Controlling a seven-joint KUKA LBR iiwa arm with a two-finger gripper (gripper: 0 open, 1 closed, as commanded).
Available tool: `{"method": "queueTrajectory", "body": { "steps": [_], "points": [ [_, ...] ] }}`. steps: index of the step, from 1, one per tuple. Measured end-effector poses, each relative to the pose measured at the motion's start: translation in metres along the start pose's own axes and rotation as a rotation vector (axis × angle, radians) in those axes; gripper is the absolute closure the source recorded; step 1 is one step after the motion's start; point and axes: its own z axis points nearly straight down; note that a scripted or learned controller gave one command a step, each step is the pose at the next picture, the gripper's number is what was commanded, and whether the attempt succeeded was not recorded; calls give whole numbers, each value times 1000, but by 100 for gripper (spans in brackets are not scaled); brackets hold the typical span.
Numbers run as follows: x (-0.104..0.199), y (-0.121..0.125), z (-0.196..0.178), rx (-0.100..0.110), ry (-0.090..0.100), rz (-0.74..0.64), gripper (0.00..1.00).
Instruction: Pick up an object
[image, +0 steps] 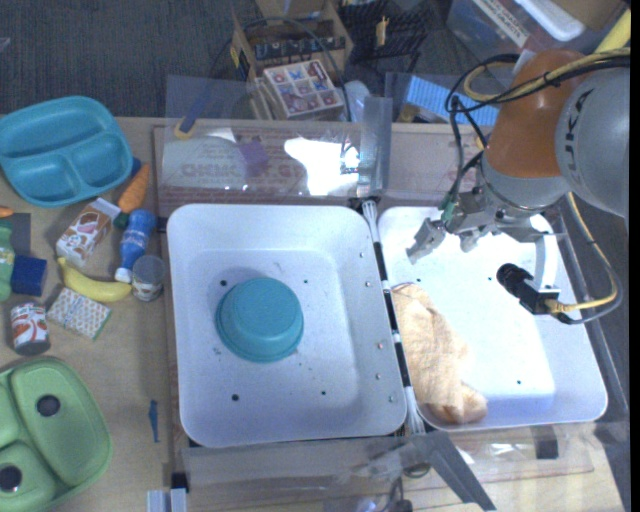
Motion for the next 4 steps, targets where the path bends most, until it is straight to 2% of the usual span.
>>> {"method": "queueTrajectory", "body": {
  "steps": [1, 2, 3, 4],
  "points": [
    [-45, -20, 71, 2, 2, -61, 0],
    [-28, -83, 94, -14, -3, -295, 0],
    [-33, -57, 94, -11, -2, 62, 0],
    [-21, -83, 94, -13, -2, 89, 0]
  ]
}}
